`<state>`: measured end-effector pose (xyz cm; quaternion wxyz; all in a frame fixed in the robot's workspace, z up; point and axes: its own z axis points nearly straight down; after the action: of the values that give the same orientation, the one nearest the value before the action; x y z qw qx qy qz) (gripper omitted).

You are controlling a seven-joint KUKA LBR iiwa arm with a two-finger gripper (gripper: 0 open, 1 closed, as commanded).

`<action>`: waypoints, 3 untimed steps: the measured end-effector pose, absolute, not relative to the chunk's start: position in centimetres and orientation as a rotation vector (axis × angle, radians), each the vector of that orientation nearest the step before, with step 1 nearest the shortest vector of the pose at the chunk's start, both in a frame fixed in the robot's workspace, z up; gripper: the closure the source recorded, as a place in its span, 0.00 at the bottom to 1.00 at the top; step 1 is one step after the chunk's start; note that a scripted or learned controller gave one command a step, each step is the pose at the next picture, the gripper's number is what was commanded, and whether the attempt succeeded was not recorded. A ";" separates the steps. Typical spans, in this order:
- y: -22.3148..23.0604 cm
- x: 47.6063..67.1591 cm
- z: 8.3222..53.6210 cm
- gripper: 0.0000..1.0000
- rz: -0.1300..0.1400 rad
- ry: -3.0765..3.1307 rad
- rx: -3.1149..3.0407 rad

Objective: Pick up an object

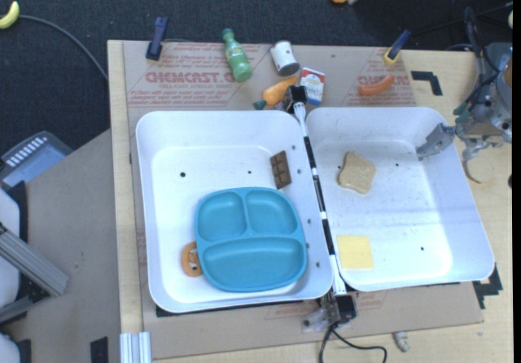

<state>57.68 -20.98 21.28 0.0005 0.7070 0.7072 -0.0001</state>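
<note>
Camera view: tool point(435, 142) over right bin's point(456, 268) far-right rim, grip state unclear, nothing visibly held.

Two white bins sit side by side on the counter point(122, 190). The left bin point(163, 158) holds a blue divided plate point(248, 238), a pretzel point(190, 259) at its left edge, and a chocolate bar point(280, 169). The right bin point(456, 223) holds a bread slice point(356, 172) and a yellow cheese square point(355, 252). The gripper point(433, 144) hovers at the right bin's upper right rim.
</note>
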 end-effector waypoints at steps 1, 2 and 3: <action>-13.1 58.7 19.1 0.00 0.000 2.225 2.221; -10.6 61.6 10.6 0.00 -0.002 2.224 2.223; -9.9 60.7 8.5 0.00 -0.002 2.223 2.223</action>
<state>60.70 -9.93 8.46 -0.0010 0.7072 0.7071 -0.0006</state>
